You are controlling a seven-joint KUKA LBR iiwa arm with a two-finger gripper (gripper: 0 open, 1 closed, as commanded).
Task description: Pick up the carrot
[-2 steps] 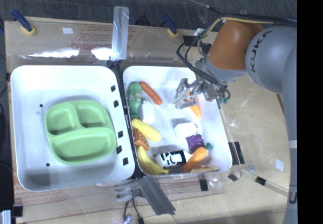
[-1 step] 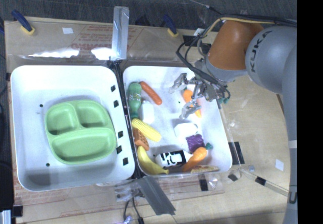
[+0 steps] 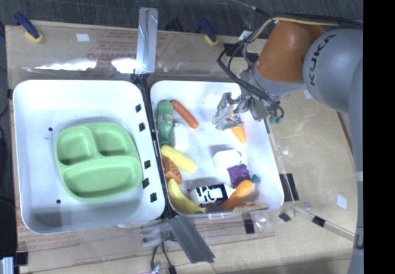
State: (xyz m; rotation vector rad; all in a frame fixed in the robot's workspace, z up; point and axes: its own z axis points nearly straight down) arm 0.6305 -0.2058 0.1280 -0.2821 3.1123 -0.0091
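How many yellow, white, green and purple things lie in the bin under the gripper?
Yellow: 2, corn, banana
White: 2, blocks
Green: 1, green toy
Purple: 1, purple toy
Total: 6

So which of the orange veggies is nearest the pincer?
The small carrot directly under the pincer, by the right bin's far right wall. The other two lie further off: one beside the green vegetable, one by the purple piece.
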